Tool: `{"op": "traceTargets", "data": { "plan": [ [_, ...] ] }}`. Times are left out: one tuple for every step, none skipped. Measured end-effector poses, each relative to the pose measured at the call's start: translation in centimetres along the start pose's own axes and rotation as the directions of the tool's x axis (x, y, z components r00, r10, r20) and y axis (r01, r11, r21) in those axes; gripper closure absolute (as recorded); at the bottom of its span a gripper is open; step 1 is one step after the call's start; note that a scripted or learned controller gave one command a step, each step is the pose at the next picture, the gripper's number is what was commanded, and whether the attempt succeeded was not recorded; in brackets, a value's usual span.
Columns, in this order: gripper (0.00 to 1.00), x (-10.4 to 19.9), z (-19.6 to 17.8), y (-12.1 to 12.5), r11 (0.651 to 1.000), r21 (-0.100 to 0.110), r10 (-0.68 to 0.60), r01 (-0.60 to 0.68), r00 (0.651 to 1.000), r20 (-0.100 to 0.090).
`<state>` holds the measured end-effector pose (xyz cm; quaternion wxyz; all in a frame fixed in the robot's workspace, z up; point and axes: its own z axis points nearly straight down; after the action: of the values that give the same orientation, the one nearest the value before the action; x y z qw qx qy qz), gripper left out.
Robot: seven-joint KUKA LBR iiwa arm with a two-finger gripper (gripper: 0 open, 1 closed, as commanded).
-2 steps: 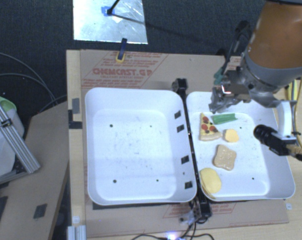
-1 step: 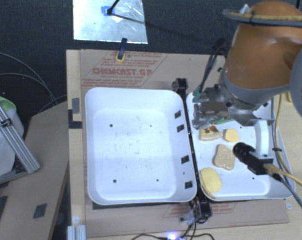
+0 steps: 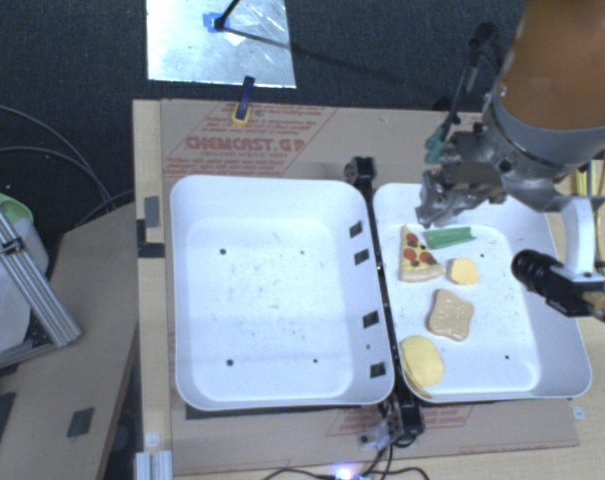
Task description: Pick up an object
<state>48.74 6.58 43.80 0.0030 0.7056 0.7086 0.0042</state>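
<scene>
My gripper (image 3: 434,211) hangs over the back left part of the right bin (image 3: 557,368), just above and behind a green stick-shaped piece (image 3: 449,236). A pizza slice toy (image 3: 416,255) lies just left of that piece. A small yellow chunk (image 3: 464,271), a toast slice (image 3: 450,314) and a yellow lemon-like piece (image 3: 422,360) lie further toward the front. Nothing is visible between the fingers, and their gap is too blurred to read.
The left bin (image 3: 267,298) sits beside the right one, with a row of black clips (image 3: 367,288) along the shared edge. A black cylinder (image 3: 545,276) on the arm reaches over the right bin's right side. A metal plate (image 3: 220,28) lies behind the bench.
</scene>
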Motion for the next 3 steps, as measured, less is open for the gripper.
{"op": "traceTargets", "data": {
  "plan": [
    [1.0, 5.1, 6.3, 2.5, 1.0, 0.014, -0.004, 0.004, 1.0, 0.001],
    [1.0, 2.0, -2.3, -0.1, 1.0, 0.0, 0.001, -0.001, 1.0, -0.001],
    [1.0, 6.9, 14.8, 0.5, 1.0, 0.023, -0.004, 0.004, 1.0, 0.004]
  ]
}}
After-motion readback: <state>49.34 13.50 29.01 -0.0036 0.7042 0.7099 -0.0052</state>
